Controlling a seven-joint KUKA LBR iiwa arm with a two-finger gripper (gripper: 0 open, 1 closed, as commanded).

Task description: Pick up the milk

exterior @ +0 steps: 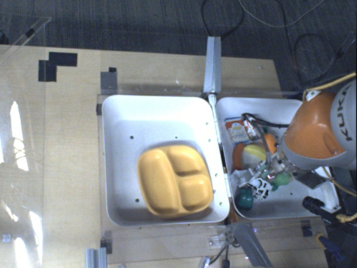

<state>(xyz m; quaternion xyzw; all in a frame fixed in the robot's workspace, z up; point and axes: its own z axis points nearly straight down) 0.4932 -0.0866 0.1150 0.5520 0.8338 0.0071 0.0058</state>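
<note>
I have the arm (321, 133) reaching in from the right, low over the right bin (290, 205), with the gripper (271, 171) down among the clutter there. The milk, as best I can judge, is the small black-and-white patterned carton (258, 187) lying near the bin's front left, just beside a dark teal ball (244, 199) and below a yellow-green fruit (254, 152); I can't confirm that label from this distance. It looks to be resting on the bin floor, so I judge the pick not yet done: grasp and lift both remain. Finger state I cannot tell, since the wrist hides them. The left bin (120, 149) has a yellow divided tray (174, 178).
</note>
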